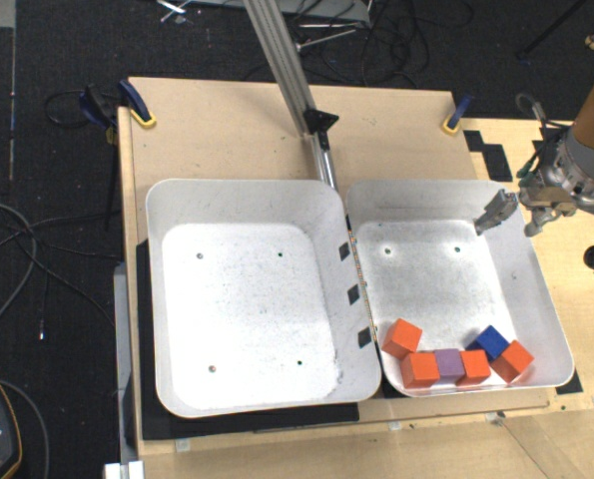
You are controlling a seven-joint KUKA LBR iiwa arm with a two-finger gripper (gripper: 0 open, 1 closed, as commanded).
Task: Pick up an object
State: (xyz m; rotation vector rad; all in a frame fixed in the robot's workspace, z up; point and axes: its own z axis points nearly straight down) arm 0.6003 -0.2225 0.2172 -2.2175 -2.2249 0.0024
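Grey pincer (514, 216), fingers apart, hangs over right bin (536, 267), arm cut off.

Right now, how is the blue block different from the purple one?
The blue block is dark blue and sits turned cornerwise; the purple block is pale and sits squarer. The blue block lies behind the row at the bin's front wall; the purple block sits in that row between orange blocks. Both are similar-sized cubes in the right bin.

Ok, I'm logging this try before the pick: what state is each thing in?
gripper: open, holding nothing, above the right bin's far right edge
blocks: six, clustered in the right bin's near corner
right bin: holds the blocks
left bin: flat on the bench
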